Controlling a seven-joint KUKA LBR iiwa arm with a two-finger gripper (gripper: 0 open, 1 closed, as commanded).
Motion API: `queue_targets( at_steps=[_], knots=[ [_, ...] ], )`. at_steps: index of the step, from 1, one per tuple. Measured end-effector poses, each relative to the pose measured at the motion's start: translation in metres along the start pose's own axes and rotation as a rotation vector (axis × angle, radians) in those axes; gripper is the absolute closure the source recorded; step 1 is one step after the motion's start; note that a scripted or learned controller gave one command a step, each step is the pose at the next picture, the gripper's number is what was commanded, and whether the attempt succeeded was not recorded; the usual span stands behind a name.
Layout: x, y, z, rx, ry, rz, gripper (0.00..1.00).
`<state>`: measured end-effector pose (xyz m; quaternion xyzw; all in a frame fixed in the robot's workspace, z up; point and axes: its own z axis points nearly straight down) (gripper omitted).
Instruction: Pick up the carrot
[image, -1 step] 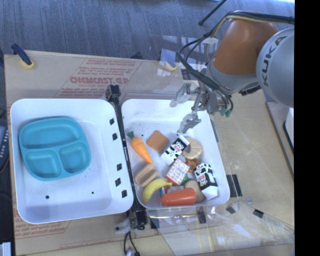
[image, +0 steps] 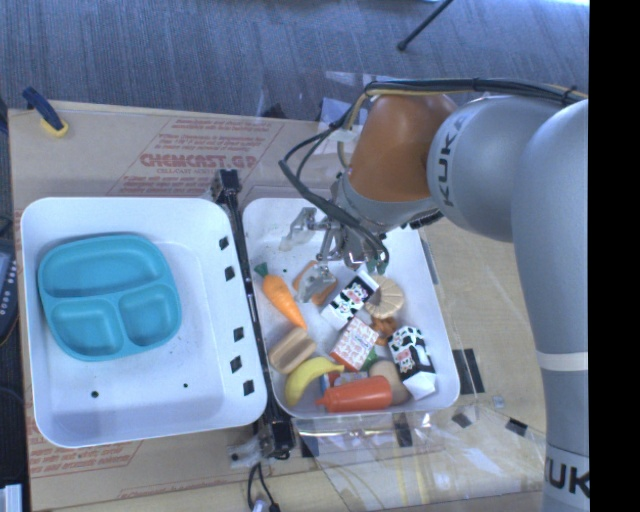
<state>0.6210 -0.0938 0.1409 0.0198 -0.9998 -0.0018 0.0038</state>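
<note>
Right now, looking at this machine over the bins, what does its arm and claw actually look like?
The arm is thick, rounded and smooth grey, with a glossy orange band above the wrist. Part of the maker's name, in dark letters, shows on the grey shell. Black cables loop around the orange part. The gripper is a small bare-metal piece with thin silvery fingers, much slimmer than the arm.

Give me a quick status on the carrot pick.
Gripper low in right bin, just right of carrot. Carrot lying free near left wall. Bread and banana just below it.
</note>
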Motion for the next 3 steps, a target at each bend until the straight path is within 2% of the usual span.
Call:
queue_targets(
  at_steps=[1,2,3],
  knots=[
    [0.021,0.002,0.050,0.003,-0.006,0.172,0.00],
    [0.018,0.002,0.036,0.005,-0.014,0.164,1.00],
    [0.054,0.048,-0.055,0.002,-0.018,0.256,1.00]
  ],
)
